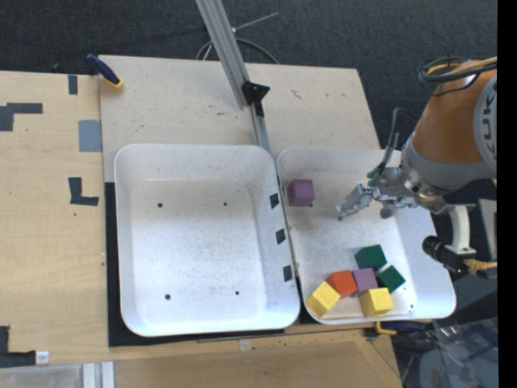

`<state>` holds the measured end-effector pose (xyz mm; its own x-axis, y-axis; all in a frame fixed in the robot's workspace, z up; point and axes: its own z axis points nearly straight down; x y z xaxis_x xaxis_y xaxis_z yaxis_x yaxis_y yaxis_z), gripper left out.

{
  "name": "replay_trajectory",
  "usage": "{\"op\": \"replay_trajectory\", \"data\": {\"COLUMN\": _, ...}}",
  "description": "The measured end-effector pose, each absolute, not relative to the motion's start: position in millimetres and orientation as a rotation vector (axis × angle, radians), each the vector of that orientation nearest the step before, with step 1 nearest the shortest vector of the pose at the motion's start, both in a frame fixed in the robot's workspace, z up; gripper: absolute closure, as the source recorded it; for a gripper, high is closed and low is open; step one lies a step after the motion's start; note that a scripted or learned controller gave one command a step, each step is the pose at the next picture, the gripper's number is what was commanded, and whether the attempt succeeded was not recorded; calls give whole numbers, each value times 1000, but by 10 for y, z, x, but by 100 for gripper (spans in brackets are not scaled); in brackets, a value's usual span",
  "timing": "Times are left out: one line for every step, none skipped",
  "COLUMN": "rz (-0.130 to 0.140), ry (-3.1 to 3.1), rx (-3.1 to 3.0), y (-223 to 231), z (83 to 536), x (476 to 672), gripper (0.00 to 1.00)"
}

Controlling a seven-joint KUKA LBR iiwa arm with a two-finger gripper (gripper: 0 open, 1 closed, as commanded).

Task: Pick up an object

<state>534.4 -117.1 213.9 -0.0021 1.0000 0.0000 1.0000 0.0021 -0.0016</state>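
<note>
a fixed camera looks down at a slant on a tabletop (186, 95) with two shallow white bins side by side. the left bin (129, 168) has only specks on its floor. in the right bin (432, 297), a purple cube (301, 191) sits alone near the far left corner. a tight cluster lies at the near edge: two green blocks (371, 257) (391, 278), an orange block (343, 282), a small purple block (365, 279) and two yellow blocks (324, 297) (376, 301), several touching.

the grey and orange arm (452, 128) reaches in from the right. its tool (349, 207) hangs over the middle of the right bin, between the lone cube and the cluster, holding nothing; whether its fingers are apart or together cannot be made out.

likely risks: dropping straight down from here would probably close on bare floor. going for the cluster, a finger could land on a neighbouring block and scatter or jam the group. the lone cube looks the safer target, though the bin wall beside it leaves little room.
</note>
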Motion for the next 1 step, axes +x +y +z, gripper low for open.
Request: {"op": "replay_trajectory", "data": {"rz": 13, "ry": -2208, "rx": -2224, "y": -1902, "z": 1310, "x": 4971, "gripper": 0}}
